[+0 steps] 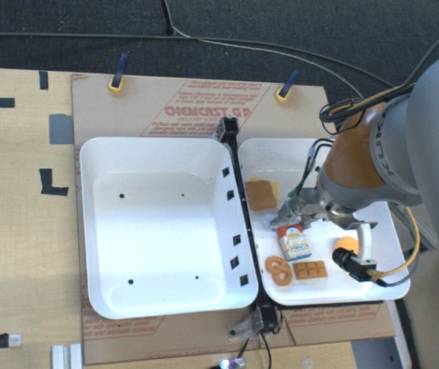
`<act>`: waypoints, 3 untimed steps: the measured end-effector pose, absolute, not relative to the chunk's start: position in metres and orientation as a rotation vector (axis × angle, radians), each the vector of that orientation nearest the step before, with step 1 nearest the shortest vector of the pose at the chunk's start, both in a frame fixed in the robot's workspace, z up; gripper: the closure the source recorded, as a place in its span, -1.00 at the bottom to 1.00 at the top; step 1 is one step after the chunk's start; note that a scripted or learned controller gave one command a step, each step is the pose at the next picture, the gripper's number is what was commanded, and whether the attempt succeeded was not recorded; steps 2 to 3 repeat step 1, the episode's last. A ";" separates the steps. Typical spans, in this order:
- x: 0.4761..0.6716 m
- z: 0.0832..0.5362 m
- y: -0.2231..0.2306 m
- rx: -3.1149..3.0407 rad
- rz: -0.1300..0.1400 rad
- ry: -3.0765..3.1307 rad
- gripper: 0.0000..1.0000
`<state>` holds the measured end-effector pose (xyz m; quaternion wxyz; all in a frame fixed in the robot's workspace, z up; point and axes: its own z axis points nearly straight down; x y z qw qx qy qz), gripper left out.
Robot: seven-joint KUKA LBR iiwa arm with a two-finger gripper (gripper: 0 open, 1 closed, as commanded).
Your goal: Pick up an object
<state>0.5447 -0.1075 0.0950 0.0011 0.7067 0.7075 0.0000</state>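
Observation:
My gripper (290, 216) is low in the right bin (380, 287), close to its left side. Right below it in the view, touching or nearly touching, stands a small white carton with a red top (294, 244). A brown square slice (261, 194) lies just left of the gripper, near the divider. In front of the carton lie a brown pretzel-like ring (278, 270) and a tan waffle-like cracker (310, 270). I see nothing held in the gripper.
The left bin (96, 206) sits beside the right one, with a black divider strip (237, 206) between them. The grey arm with its orange band (357, 160) covers the right bin's far right part. Both bins rest on a cardboard sheet (204, 106).

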 end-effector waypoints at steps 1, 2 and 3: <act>0.507 0.189 -0.040 2.214 0.005 2.230 1.00; 0.507 0.189 -0.040 2.214 0.005 2.230 1.00; 0.507 0.189 -0.040 2.214 0.005 2.230 1.00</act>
